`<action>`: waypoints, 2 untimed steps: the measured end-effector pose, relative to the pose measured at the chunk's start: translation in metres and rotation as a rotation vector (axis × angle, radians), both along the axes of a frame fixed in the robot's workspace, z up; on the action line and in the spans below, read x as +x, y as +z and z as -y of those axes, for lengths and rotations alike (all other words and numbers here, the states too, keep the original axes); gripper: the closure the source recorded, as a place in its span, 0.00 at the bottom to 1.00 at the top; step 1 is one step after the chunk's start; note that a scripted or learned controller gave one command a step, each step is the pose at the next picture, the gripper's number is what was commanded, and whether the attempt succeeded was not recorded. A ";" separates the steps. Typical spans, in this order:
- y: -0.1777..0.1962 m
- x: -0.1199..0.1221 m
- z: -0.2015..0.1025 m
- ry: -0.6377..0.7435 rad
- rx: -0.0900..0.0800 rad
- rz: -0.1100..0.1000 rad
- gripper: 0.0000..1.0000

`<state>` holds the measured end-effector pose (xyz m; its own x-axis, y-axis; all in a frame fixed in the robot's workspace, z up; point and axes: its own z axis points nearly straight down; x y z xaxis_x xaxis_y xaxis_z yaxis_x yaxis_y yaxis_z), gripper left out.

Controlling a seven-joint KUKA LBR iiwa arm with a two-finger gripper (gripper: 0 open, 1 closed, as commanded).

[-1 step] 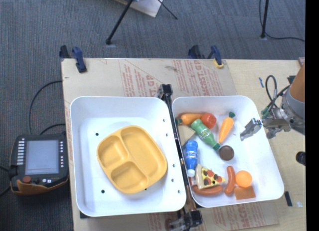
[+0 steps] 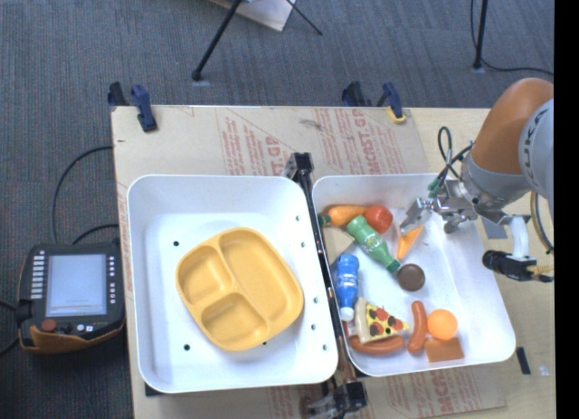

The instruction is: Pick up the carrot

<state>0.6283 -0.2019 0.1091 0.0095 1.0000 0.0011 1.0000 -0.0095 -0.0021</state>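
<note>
Gripper (image 2: pixel 414 220) low in the right bin (image 2: pixel 479 322), fingers parted around the top of a small orange carrot (image 2: pixel 409 242); carrot tilted, between green bottle (image 2: pixel 374 243) and bin's bare floor. Beyond: tomato (image 2: pixel 380 219), brown ball (image 2: pixel 412 276); yellow tray (image 2: pixel 239 288) in left bin (image 2: pixel 145 254).

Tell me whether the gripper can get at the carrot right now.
Probably yes: the gripper hangs just above the carrot in the right bin, with nothing over it; the green bottle lies close beside it.
</note>
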 end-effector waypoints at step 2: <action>-0.011 -0.003 -0.014 -0.034 0.000 0.000 1.00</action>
